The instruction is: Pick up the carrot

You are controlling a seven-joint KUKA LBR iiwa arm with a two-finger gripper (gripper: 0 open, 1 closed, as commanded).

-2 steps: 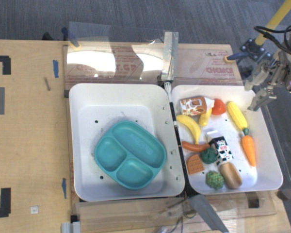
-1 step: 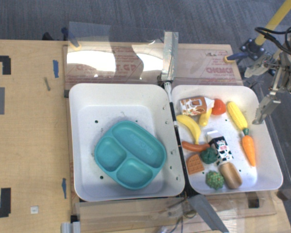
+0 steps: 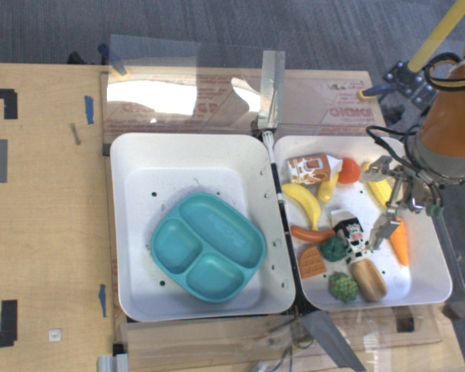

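Observation:
The carrot (image 3: 401, 244) is a short orange cone lying in the right bin (image 3: 442, 281), near its right wall, with the pointed end toward the front. My gripper (image 3: 399, 219) hangs just above the carrot's thick end. It is open: one finger (image 3: 383, 229) reaches down on the carrot's left side and the other sits to the upper right. Nothing is held between them.
The right bin is crowded with a banana (image 3: 304, 201), carton (image 3: 308, 169), tomato (image 3: 349, 170), corn (image 3: 378, 191), sausage (image 3: 310, 233), small bottle (image 3: 350, 235), bread roll (image 3: 368, 279) and broccoli (image 3: 342, 287). The left bin (image 3: 139, 169) holds a teal divided plate (image 3: 208, 245).

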